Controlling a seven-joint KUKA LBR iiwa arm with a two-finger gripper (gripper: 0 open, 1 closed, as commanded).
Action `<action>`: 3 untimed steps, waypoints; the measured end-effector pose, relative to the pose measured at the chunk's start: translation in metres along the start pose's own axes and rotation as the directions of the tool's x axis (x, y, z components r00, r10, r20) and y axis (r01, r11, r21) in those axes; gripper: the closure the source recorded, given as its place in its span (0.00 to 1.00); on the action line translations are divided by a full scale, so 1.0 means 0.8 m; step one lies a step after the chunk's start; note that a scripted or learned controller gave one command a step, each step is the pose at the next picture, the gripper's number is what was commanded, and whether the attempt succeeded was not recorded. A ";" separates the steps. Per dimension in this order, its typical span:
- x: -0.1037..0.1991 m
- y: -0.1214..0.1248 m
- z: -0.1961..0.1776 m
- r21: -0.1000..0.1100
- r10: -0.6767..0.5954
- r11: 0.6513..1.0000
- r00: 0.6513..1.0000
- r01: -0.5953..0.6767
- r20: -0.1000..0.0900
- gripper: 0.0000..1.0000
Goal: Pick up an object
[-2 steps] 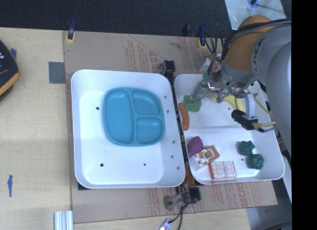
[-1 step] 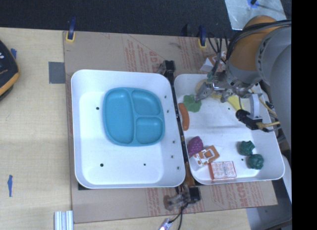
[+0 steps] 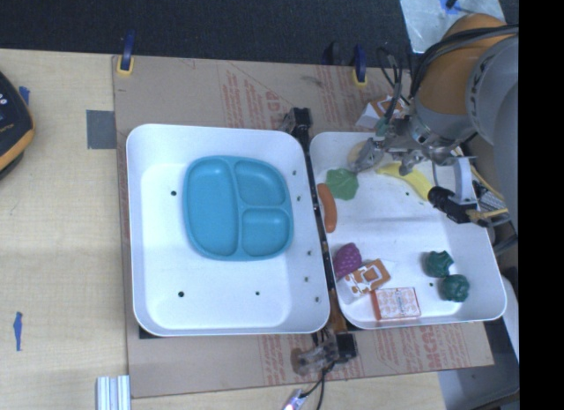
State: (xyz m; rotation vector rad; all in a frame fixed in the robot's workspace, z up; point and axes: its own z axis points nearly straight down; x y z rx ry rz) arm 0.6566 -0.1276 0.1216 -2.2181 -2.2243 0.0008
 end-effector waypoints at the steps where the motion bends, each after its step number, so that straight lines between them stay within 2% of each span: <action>1: 0.005 -0.108 0.003 0.004 -0.002 1.000 1.000 0.002 0.001 0.00; 2: -0.077 -0.075 0.006 0.001 0.001 1.000 1.000 -0.001 0.001 0.00; 3: -0.106 -0.144 0.016 0.003 -0.001 1.000 1.000 0.001 0.001 0.00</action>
